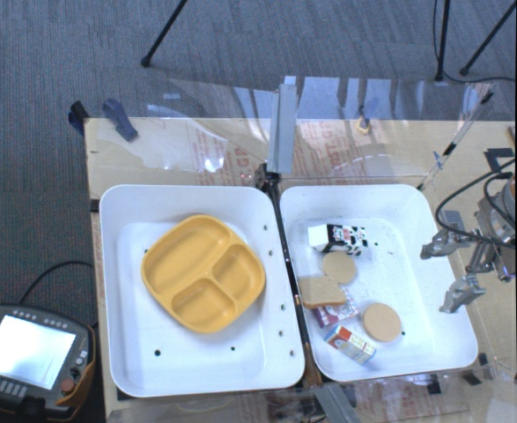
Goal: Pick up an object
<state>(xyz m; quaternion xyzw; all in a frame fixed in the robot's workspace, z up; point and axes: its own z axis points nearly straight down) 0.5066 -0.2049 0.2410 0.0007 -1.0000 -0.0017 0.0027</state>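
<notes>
The right bin [417,210] holds a black-and-white milk carton [338,236], a round tan cookie [339,268], a slice of bread [321,291], a second round cookie [382,322] and a small red-and-white carton [351,345]. My gripper [441,278] reaches in from the right over this bin's right side. It is open, its two grey fingers spread apart with nothing between them. It stands to the right of all the items and touches none of them.
A yellow divided plate [203,272] lies in the left bin [121,324]. A teach pendant [31,357] sits on the floor at the lower left. Cables [469,196] hang by the arm. Tripod legs [170,25] stand behind the bench.
</notes>
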